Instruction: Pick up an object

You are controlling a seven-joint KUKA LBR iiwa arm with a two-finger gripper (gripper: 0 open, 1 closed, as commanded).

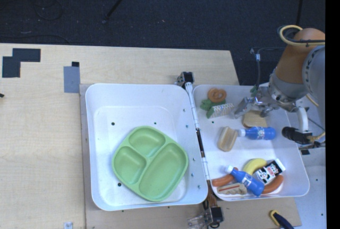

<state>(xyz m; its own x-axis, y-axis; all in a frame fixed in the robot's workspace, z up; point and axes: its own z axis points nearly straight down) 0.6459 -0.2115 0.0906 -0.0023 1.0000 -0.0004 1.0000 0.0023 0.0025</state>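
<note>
Reaching in from the right, the grey arm point(297, 71) with its orange band is hanging over the upper part of the right bin point(303, 183), its gripper point(254, 107) sitting low among the things there. Whether the gripper is clenched or released cannot be told from this angle, and nothing is showing clearly between its tips.

Just below the gripper a tan, bread-like piece point(255, 119) is lying, and touching its lower edge is a small blue bottle point(258, 133) on its side with a white band; any print on it is too small to read. Left of that bottle a beige block point(227, 138) is resting. Near the bin's top edge an orange coiled toy point(217, 95) is sitting above a green piece point(207, 110) and a pale brush-like item point(224, 110).

Along the bin's lower edge a second blue bottle point(247, 180) is lying across a hot dog point(229, 186), beside a yellow banana point(254, 165) and a small black-and-white carton point(268, 170) whose label is showing red and dark marks that are not legible.

Lying in the left bin point(98, 111) is a green divided plate point(151, 162) with three compartments.
</note>
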